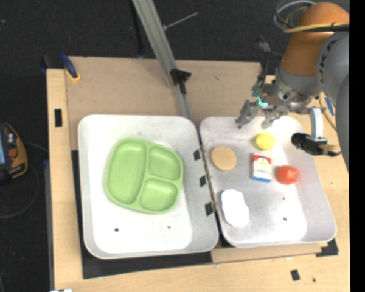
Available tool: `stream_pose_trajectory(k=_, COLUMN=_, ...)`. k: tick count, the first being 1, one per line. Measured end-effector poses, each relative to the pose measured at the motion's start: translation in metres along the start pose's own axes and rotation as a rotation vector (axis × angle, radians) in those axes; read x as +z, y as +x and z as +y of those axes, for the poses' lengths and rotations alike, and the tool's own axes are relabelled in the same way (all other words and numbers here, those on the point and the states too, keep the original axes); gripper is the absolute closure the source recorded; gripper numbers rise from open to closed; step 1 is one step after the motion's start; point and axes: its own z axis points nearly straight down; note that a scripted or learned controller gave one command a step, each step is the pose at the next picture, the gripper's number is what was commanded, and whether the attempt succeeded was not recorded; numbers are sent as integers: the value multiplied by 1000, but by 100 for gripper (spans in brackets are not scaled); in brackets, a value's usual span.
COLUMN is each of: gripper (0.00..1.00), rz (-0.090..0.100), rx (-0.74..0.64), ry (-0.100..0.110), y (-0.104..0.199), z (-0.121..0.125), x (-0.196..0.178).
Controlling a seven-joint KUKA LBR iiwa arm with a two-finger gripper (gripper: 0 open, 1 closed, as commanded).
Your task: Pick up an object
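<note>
Spread apart and holding nothing, the gripper hangs over the right bin's far edge. Near it lies a small round yellow ball, just beyond a red-and-white carton. Both bins rest on a tan bench.

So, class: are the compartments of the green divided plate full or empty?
Empty. The green divided plastic plate shows bare green in all three compartments.

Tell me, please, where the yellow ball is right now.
The yellow ball lies in the right bin, near its far edge, just below the gripper and above the small carton.
</note>
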Motion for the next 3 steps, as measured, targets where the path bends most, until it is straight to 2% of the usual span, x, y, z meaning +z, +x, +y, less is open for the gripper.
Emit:
stream_pose_trajectory(k=1, gripper=0, rz=-1, rx=-1, ry=-4, y=0, z=1, x=-2)
stream_pose_trajectory(k=3, gripper=0, rz=-3, rx=-1, ry=-1, y=-1, z=3, x=113)
